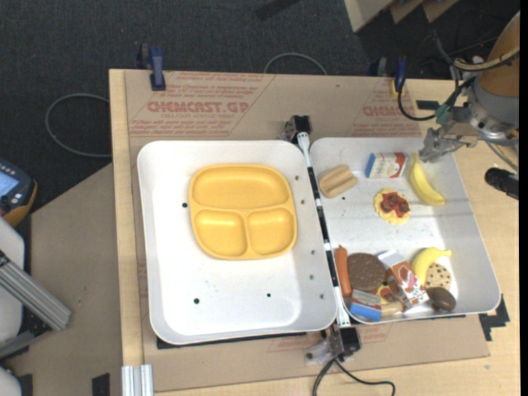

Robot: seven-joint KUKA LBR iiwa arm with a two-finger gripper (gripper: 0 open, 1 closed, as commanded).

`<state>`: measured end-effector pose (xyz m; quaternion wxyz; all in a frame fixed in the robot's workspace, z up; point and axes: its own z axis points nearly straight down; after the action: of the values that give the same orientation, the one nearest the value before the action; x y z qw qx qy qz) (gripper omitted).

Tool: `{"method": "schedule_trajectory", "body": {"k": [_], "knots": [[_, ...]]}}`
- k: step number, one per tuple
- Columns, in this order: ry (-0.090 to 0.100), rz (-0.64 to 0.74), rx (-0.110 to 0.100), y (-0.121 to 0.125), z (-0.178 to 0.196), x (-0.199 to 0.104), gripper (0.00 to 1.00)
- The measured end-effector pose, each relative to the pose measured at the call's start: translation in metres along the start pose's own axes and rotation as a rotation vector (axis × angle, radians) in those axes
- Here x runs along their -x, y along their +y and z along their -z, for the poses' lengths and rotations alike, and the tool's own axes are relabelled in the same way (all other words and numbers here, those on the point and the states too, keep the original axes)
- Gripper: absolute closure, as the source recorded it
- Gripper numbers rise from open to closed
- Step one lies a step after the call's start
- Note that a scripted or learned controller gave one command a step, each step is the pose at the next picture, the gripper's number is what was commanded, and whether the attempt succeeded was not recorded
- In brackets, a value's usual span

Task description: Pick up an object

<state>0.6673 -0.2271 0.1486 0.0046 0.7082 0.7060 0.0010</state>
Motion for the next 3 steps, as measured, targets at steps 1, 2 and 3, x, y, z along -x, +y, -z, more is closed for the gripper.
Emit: {"method": "schedule_trajectory", "body": {"k": [1,2,3], "knots": [[0.003,0.004,-0.005,0.0,-0.003,-0.003,0.0],[0.006,-0.001,-0.001,-0.07,-0.061,-0.029,0.0],[0.004,0.004,0.004,-0.067,-0.049,-0.029,1.0]]}}
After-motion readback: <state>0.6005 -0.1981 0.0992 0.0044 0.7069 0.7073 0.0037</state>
